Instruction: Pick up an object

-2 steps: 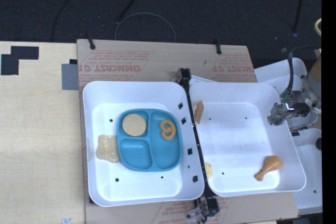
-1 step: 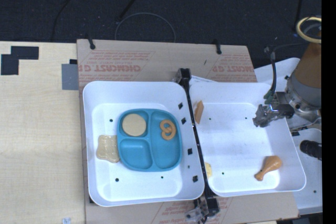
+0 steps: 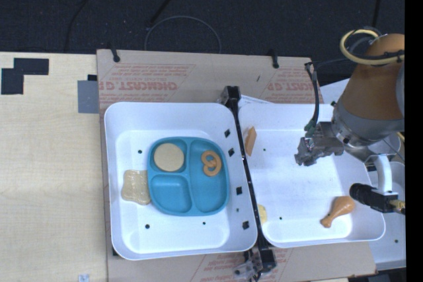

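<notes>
Your gripper (image 3: 308, 154) hangs over the bare middle of the right bin (image 3: 291, 234); you cannot tell from this angle what state the hand is in, and nothing shows in it. The nearest pickable things lie well apart from it: the drumstick (image 3: 338, 210) towards the near right corner, the tan stick (image 3: 250, 140) against the divider. Descend here and you risk closing on bare floor; go for the stick and the wall may block a finger. A pale item (image 3: 262, 213) by the divider is half hidden; the arm's bulk is cut off.
</notes>
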